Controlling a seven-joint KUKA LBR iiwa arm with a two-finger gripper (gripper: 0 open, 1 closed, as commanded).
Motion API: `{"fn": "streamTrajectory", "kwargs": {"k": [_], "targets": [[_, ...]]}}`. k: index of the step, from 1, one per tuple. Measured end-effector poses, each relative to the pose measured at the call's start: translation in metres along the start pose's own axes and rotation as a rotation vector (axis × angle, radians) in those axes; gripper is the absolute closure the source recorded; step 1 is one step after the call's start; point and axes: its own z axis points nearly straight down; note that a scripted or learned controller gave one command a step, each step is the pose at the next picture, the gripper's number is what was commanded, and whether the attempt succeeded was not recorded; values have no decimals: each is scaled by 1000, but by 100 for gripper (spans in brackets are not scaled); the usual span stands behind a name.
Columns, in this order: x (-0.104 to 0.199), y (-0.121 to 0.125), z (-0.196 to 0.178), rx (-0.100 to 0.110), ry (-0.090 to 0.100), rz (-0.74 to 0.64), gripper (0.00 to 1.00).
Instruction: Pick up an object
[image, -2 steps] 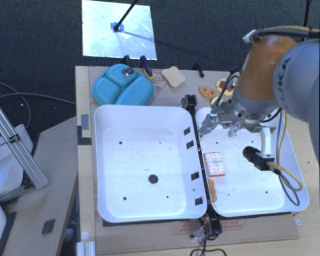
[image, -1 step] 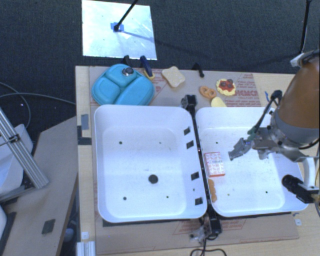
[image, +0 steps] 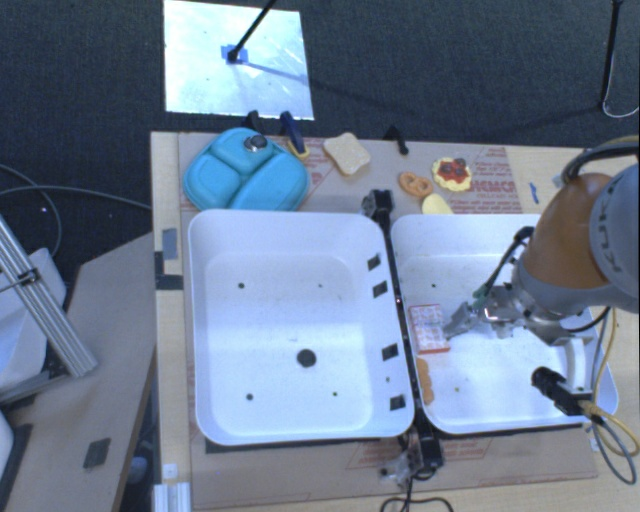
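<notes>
In the right bin (image: 520, 255) a small white packet with red print (image: 428, 327) lies against the left wall. Just below it rests a tan stick-shaped piece (image: 425, 380). My gripper (image: 466, 319) is low in this bin, pointing left, its tip just right of the packet. Nothing shows as held. A small dark round object (image: 306, 357) sits on the floor of the left bin (image: 290, 235).
Behind the bins lie a blue compartment dish (image: 245, 172), a slice of toast (image: 347, 153), a pretzel (image: 414, 184), a small tart (image: 452, 173) and a yellow piece (image: 436, 205). The arm's grey body (image: 580, 250) hangs over the right bin's right side.
</notes>
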Motion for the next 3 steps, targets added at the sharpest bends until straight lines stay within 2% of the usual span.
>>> {"fn": "streamTrajectory", "kwargs": {"k": [1,2,3], "targets": [[-87,56,23,-8,-3,-1,0],[-84,56,10,-9,-3,-5,100],[0,-12,3,6,6,-10,100]]}}
